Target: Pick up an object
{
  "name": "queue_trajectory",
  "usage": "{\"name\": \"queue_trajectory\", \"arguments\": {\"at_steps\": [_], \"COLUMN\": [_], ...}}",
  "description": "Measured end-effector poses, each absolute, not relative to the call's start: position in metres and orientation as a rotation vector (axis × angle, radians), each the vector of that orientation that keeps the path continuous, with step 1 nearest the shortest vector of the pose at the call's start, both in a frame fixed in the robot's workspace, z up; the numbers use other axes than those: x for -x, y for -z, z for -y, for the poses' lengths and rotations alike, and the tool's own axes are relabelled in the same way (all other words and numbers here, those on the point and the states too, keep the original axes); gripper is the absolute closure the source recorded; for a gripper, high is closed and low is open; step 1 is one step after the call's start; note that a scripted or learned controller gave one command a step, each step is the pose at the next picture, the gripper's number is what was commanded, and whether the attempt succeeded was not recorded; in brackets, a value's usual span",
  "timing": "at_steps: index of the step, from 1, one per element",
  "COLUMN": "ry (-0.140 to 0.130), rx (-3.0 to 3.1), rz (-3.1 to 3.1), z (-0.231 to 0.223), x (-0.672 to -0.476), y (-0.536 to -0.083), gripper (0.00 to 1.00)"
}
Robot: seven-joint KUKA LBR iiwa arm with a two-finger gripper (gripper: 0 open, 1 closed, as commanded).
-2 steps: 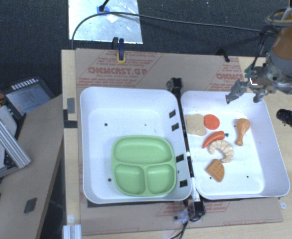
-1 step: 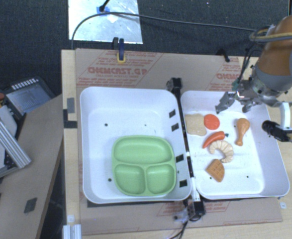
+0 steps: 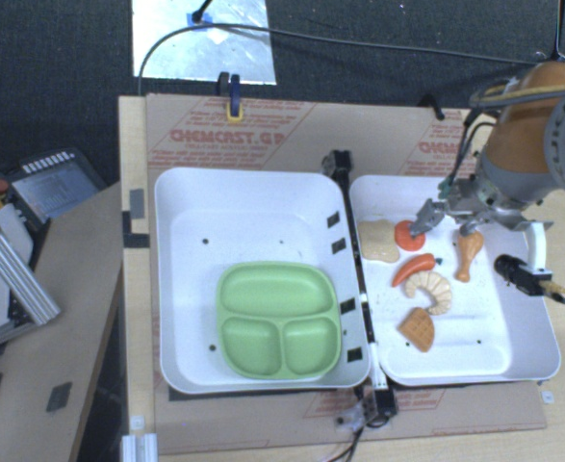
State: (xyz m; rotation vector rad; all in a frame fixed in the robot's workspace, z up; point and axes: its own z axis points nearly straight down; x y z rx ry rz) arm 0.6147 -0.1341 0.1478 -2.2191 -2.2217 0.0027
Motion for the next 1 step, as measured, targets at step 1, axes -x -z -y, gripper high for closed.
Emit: {"name": "queue_trajectory", "arguments": {"at_steps": [1], "ry": [-0.001], "rx": [2.219], "rz": [2.222], "z": [0.1349], "x": [-0.6142], "y": [-0.1063], "gripper": [0.00]}}
